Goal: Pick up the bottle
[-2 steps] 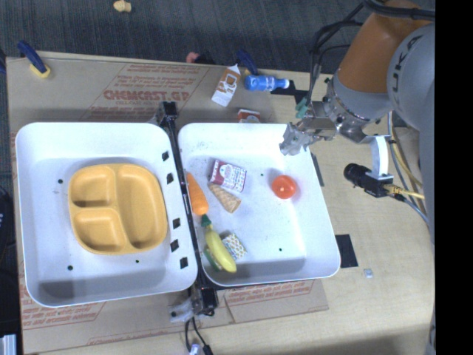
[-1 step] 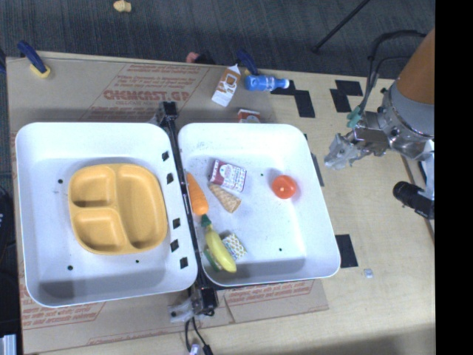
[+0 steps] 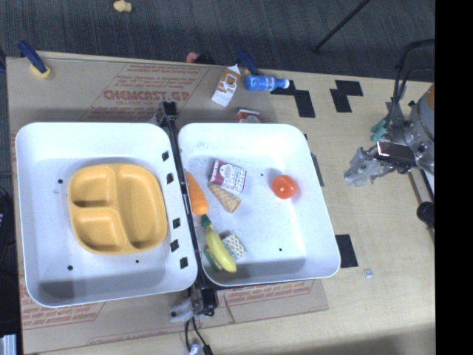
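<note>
We count two white bins (image 3: pixel 310 154), side by side. The left one has one yellow divided plate (image 3: pixel 117 207). In the right we see one carrot (image 3: pixel 196 194), one banana (image 3: pixel 219 251), one tomato (image 3: pixel 284 187), and three small packets (image 3: pixel 228 175). One blue bottle (image 3: pixel 262 83) and one little carton (image 3: pixel 226 86) sit on the bench.

Red print reading "CHEMCAST GP" stands on the cardboard sheet (image 3: pixel 140 87) beneath the bins.

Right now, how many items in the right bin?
6. Tomato right of centre; red carton and cracker mid-bin; carrot along the left wall; banana and small packet near the front. Smaller items could be hidden beneath them.
</note>
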Robot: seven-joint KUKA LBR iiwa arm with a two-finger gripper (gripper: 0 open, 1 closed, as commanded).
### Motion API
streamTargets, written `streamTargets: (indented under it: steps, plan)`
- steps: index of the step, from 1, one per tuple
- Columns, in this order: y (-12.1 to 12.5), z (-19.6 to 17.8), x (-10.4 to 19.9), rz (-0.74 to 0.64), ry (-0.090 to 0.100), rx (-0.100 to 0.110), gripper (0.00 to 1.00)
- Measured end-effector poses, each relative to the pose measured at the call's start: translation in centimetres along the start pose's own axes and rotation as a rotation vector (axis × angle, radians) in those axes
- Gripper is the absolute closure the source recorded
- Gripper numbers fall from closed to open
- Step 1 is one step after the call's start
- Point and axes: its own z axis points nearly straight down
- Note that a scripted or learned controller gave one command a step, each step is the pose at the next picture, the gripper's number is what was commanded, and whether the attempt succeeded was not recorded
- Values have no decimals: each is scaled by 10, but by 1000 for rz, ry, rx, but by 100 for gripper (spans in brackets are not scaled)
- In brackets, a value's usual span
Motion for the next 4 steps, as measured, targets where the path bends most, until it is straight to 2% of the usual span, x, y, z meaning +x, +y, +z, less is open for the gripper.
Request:
streamTargets:
  steps: [1, 3, 4]
  plan:
    - [0, 40, 2, 88, 0, 3, 100]
    - [-1, 118, 7, 32, 0, 3, 100]
    - [-1, 131, 5, -20, 2, 5, 100]
